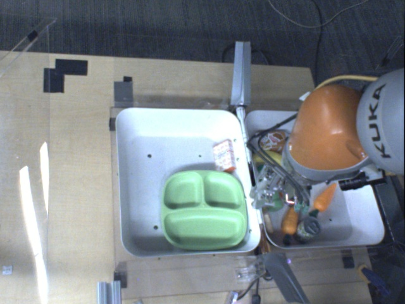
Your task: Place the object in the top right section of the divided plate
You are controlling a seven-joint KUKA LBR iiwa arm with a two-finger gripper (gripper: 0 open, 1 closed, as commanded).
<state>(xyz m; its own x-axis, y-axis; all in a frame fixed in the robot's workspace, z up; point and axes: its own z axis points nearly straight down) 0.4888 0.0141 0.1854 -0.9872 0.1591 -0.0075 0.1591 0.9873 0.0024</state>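
The green plate [204,211] has three sections and sits in the left bin [136,170]. The hand [273,195] hangs over the right bin [364,230]; its grip cannot be told.

On the worktop [76,189] two bins sit side by side: the left bin [136,170] holds a divided plate [204,209] toward its front right corner, with a small packet [224,155] just behind it, while the right bin [364,230] holds a carrot [324,197] among small items under the arm [335,128].
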